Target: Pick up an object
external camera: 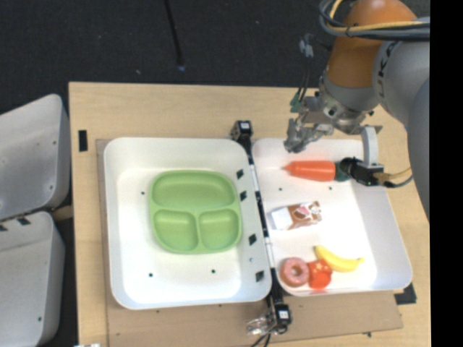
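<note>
Pink donut (294, 271) sits at the near-left corner of the right bin (376, 223), touching a red tomato-like piece (319, 275) on its right. Yellow banana (337, 259) lies just beyond the red piece, toward the near edge. Small brown-and-white packet (296, 215) (label too blurred to read) rests near the bin's left wall, mid-depth. Orange carrot (312, 169) lies crosswise toward the far edge, its tip pointing left, green end beside a black fitting (360, 170) on the right. Gripper (298, 140) hangs over the far-left corner of the right bin, just above and left of the carrot; nothing seen between the fingers, and whether they are spread or closed cannot be told. Grey arm (405, 63) with an orange band (362, 42) comes in from the right. Left bin (123, 266) carries a green divided plate (195, 210) in its middle. Both bins rest on a wooden bench (166, 107).
</note>
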`<state>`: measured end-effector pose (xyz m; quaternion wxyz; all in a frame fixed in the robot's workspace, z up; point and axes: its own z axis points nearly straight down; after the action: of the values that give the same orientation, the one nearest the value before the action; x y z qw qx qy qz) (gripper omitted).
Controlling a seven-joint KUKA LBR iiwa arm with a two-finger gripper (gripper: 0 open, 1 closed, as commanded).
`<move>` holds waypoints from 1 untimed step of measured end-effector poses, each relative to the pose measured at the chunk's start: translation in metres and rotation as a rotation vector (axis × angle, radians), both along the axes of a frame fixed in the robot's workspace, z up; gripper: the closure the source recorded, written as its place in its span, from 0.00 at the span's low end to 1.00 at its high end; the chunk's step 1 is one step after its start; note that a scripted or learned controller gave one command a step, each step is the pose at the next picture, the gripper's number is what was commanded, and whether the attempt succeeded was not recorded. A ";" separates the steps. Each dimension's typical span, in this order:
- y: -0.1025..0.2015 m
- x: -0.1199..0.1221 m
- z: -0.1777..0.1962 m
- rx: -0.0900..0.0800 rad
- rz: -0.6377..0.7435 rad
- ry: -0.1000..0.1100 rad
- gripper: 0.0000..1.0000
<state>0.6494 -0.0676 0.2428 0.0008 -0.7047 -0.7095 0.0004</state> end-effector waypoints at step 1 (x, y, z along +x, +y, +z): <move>0.052 0.007 -0.014 0.000 -0.001 0.004 1.00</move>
<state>0.6562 -0.0151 0.2291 0.0019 -0.7049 -0.7093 0.0018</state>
